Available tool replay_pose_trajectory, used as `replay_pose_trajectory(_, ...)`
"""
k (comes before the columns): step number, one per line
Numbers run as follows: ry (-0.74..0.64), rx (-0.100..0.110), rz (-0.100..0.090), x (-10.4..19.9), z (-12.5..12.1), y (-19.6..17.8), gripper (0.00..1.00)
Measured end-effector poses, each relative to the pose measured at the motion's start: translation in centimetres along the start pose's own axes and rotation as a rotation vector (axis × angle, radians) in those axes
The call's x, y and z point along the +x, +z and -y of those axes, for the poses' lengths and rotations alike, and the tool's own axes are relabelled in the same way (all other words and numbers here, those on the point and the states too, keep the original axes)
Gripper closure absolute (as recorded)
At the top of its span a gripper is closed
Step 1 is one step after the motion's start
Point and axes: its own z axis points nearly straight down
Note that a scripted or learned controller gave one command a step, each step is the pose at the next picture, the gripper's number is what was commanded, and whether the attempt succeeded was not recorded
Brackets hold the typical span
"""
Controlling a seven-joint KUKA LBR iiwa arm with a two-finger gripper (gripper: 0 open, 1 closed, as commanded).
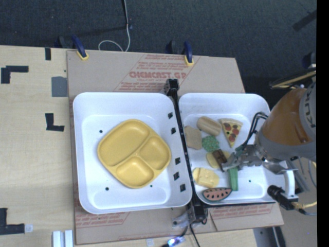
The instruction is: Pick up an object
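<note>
The right bin [257, 104] holds a cluster of toy foods, and the gripper [232, 164] sits low among them, near the middle of that bin's floor. Just under it stands a green stick-like piece [234, 179], narrow and plain; whether the claw is apart, together or clamped on this piece cannot be told, since the grey wrist and dark hardware cover the tips. Beside the gripper, toward the divider between the bins, lie a pale yellow wedge [213, 160] with a dark brown piece [221, 158] on it, and a green broccoli-like lump [210, 143] just above those. Farther up the right bin are a tan bread roll [208, 125], a pizza slice [232, 130] with red dots, and a beige flat slab [193, 137] close to the divider. Near the bin's front wall rest a yellow cheese block [205, 177] and a watermelon slice [217, 193], red with a green rind. The left bin [85, 138] carries a yellow divided plate [134, 152] with three compartments. Behind both bins, the cardboard sheet [103, 71] bears red print reading "CHEMCAST GP", with smaller lines too faint to read.
</note>
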Motion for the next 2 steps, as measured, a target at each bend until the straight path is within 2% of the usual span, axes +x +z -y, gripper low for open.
replay_pose_trajectory(1, -0.002, -0.011, 0.019, 6.7, -8.3, 1.0, 1.00)
replay_pose_trajectory(2, 0.000, -0.002, 0.013, 12.1, -5.2, -10.1, 1.00)
